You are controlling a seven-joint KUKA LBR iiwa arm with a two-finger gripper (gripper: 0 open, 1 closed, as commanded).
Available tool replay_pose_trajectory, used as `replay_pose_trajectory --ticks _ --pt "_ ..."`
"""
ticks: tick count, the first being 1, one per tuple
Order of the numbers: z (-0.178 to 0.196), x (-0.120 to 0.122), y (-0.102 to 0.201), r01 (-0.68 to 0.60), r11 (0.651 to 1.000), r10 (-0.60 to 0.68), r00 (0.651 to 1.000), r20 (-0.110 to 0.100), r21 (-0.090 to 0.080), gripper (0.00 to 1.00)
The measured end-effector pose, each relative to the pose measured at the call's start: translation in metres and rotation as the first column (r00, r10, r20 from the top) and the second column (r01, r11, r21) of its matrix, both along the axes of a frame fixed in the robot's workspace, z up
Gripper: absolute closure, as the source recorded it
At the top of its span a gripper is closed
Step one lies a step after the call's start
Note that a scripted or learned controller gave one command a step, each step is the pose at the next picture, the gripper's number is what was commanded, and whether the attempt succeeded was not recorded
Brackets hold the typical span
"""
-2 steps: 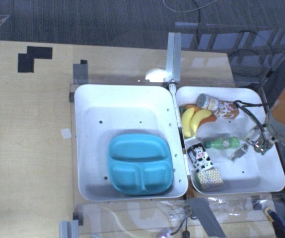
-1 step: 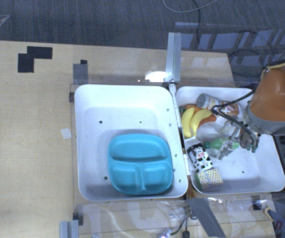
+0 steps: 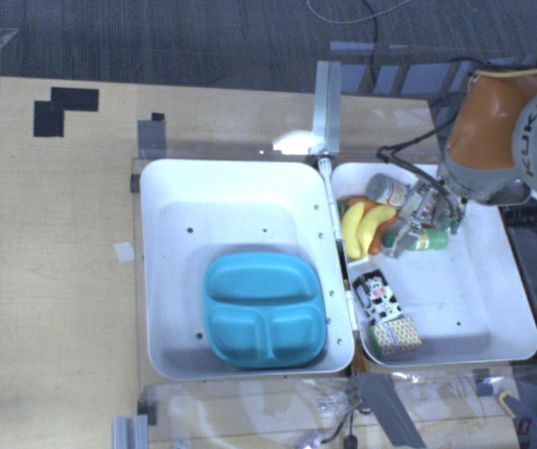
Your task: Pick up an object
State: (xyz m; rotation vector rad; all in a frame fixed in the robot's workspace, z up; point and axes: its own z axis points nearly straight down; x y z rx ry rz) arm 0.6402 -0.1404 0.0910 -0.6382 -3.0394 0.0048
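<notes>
white plastic bins sit side by side on the bench, the left bin [image 3: 156,251] holding a blue divided tray [image 3: 264,309] and the right bin [image 3: 493,297] holding a banana [image 3: 360,225], a green bottle [image 3: 428,240], a small black-and-white box [image 3: 376,293] and a patterned packet [image 3: 397,335] near its front left corner. the gripper [image 3: 416,221] is down in the right bin's back left part, just beside the banana and over the green bottle. it may be touching the bottle, but the clutter there is too blurred, and i cannot tell whether it is closed on anything.

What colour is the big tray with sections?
The tray is light blue, seen in the camera view.
</notes>
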Motion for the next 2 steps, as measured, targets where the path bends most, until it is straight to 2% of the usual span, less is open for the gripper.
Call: replay_pose_trajectory --ticks 1,2 --pt "0.017 0.009 -0.001 -0.001 1.0 0.001 0.999 0.043 -0.007 1.0" --pt "0.097 0.015 0.12 0.086 0.996 -0.086 0.995 0.047 -0.002 1.0"
